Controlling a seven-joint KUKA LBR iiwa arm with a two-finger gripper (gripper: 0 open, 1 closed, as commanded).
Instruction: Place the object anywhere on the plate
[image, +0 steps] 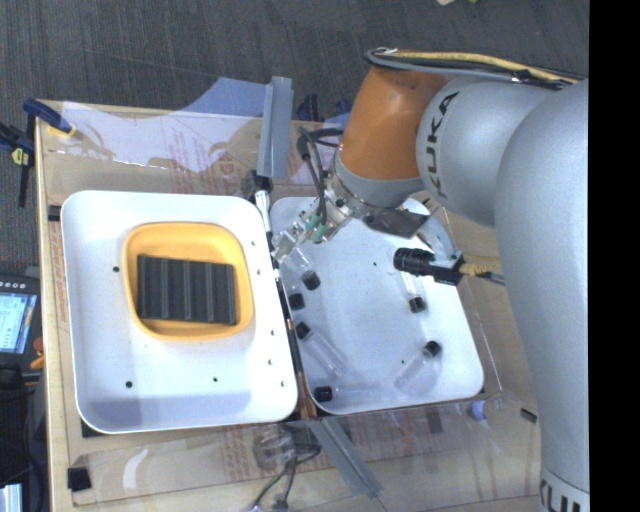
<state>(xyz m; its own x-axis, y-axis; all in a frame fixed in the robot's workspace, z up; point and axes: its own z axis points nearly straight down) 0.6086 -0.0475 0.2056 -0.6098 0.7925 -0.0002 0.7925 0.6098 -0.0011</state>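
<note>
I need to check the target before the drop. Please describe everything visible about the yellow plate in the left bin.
The plate is yellow, roughly rectangular with rounded corners and a raised rim, looking like plastic. It lies flat in the upper middle of the left bin. A dark ribbed block covers most of its centre.

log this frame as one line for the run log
arm: over right bin | gripper: near that bin's upper-left corner | plate: yellow, in left bin, holds dark ridged block | right bin: small dark pieces
</note>
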